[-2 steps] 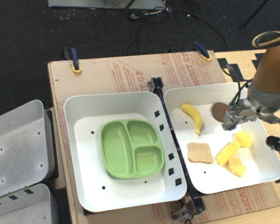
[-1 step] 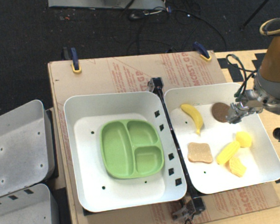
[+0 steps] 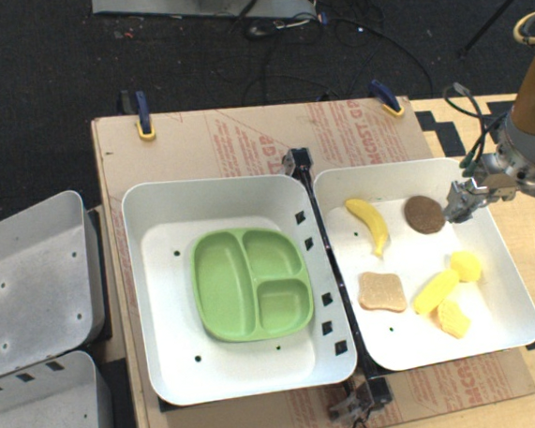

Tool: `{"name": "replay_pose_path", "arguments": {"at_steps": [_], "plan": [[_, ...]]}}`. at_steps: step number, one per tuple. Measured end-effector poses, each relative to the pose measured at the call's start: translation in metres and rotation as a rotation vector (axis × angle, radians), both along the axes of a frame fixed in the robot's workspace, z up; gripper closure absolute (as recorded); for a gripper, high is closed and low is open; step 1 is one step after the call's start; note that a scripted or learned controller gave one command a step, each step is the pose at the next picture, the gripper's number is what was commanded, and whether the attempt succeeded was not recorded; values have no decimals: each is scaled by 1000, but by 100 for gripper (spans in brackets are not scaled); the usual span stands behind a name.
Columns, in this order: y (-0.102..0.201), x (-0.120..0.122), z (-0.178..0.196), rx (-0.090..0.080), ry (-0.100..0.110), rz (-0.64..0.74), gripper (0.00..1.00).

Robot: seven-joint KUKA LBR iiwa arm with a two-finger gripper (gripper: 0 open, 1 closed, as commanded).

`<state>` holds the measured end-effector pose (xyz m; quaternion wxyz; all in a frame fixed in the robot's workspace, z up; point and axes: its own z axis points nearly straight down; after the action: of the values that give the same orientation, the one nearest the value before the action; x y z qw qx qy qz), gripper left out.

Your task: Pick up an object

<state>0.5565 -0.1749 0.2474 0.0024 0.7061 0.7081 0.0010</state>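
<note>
Our claw (image 3: pixel 461 202) hovers just right of the brown disc (image 3: pixel 425 214) in the right bin (image 3: pixel 513 274); we cannot tell its state. Nothing is lifted yet: the banana (image 3: pixel 370 224) lies left of the disc, the bread slice (image 3: pixel 381 291) below it.

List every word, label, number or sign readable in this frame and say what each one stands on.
Red stamped lettering on the cardboard sheet under the bins: repeated along its top, bottom and right edges, upside down or slanted, too blurred to read with confidence.
Left bin, right bin, green divided plate, food pieces and gripper: no text visible.
Black square marks along the bins' shared edge: plain patches, no characters.
</note>
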Motion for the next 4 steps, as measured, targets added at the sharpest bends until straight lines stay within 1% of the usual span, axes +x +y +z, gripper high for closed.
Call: {"name": "replay_pose_path", "arguments": {"at_steps": [1, 2, 3, 4], "plan": [[52, -4, -11, 3, 7, 3, 100], [113, -3, -6, 4, 5, 5, 100], [164, 4, -19, 3, 7, 5, 100], [213, 3, -10, 4, 5, 6, 100]]}}
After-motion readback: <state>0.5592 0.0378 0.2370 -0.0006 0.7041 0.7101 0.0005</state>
